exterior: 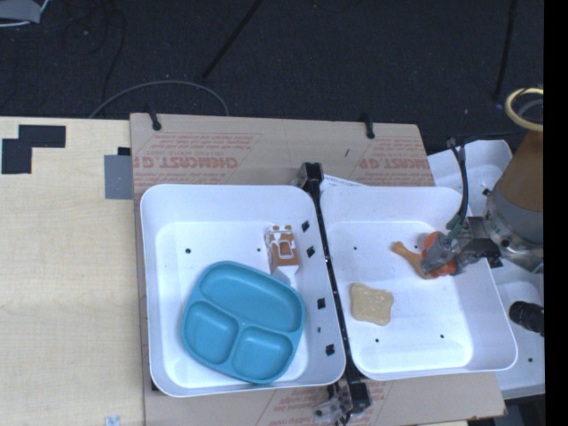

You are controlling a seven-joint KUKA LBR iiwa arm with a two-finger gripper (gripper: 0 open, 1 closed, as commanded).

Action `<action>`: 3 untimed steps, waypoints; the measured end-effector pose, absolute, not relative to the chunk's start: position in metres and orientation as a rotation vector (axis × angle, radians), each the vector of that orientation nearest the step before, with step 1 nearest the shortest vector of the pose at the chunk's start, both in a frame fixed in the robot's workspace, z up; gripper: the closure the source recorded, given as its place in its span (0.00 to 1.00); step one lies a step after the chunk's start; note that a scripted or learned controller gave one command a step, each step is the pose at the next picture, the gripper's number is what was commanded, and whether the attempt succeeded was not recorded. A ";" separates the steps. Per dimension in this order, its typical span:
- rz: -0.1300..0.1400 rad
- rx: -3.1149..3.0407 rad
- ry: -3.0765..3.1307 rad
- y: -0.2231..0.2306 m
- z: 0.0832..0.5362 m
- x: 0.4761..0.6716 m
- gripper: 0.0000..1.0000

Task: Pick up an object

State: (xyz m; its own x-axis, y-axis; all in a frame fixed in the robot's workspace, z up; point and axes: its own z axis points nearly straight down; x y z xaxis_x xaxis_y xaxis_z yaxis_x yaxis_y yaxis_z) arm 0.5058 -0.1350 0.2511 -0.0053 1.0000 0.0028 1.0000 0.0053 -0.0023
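The arm (524,185) reaches in from the right, wrist low over the right bin (484,349). Its tool (441,257) sits on an orange object (410,252) near the far right side; how far it is open cannot be told. A tan piece (371,303) lies mid-bin. The left bin (164,238) holds a blue plate (241,322) and a small orange-and-white toy (283,247).

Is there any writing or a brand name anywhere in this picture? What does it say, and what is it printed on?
"CHEMCAST GP", in red, upside down from this camera, repeated along the brown board behind the two white bins; the letters are blurred, so this reading is likely rather than certain.
More red print on the same board's front edge, below the bins: too small and cut off to read.
No readable text on the blue divided plate, the small orange and white toy or the tan piece.
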 end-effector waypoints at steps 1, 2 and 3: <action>0.001 -2.214 -2.223 -0.088 0.256 0.506 1.00; 0.003 -2.215 -2.222 -0.037 0.240 0.509 1.00; 0.004 -2.213 -2.223 0.017 0.241 0.498 1.00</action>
State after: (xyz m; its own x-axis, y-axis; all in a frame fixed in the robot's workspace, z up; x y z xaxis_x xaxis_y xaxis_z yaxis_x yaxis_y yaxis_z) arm 0.4981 0.0166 0.2411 -0.0046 1.0000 0.0020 1.0000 0.0046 -0.0054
